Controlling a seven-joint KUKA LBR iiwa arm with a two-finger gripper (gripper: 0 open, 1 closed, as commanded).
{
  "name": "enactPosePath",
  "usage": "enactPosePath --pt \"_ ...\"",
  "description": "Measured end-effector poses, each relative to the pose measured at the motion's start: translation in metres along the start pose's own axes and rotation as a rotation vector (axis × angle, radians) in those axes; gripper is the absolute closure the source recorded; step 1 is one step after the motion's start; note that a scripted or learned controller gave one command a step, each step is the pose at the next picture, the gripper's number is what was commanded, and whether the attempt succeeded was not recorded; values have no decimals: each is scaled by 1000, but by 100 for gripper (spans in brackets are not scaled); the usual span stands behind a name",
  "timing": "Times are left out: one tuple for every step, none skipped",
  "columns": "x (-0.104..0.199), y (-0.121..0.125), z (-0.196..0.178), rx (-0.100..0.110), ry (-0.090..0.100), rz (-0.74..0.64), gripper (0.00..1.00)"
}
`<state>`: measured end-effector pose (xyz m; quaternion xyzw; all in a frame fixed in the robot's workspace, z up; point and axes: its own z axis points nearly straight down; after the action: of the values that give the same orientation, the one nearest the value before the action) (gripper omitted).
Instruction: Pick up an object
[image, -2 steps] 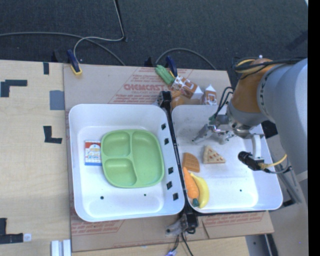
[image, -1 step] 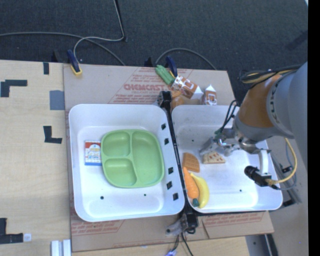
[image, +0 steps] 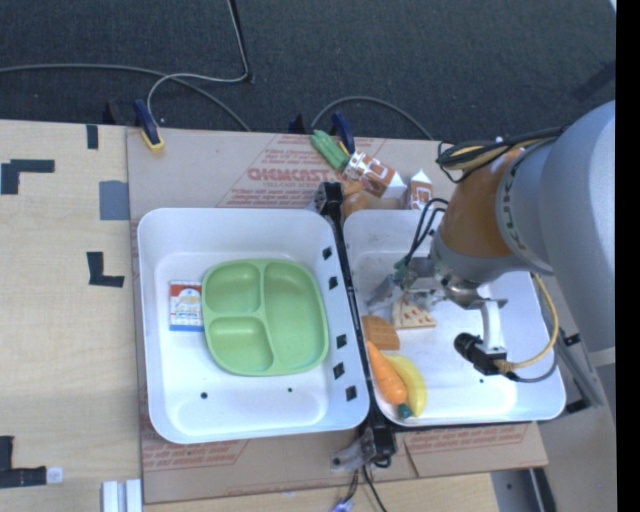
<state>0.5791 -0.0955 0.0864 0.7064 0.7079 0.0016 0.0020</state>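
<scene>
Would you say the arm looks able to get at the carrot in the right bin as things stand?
Probably yes. The carrot lies uncovered near the right bin's left wall, beside the banana. The gripper is just above it, though the wall may crowd a grasp.

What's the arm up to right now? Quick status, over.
Gripper down in right bin, over cracker; no grasp visible. Carrot and banana lie at near-left corner, untouched. Green plate in left bin, out of the way.

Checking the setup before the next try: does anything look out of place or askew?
Yes. A few small items lie on the cardboard behind the bins, outside both. In the left bin a small card sits tucked against the green divided plate.
</scene>
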Motion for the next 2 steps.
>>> enactPosePath --pt "-2 0 -10 -1 -3 1 100" --pt "-2 0 -10 -1 -3 1 0"
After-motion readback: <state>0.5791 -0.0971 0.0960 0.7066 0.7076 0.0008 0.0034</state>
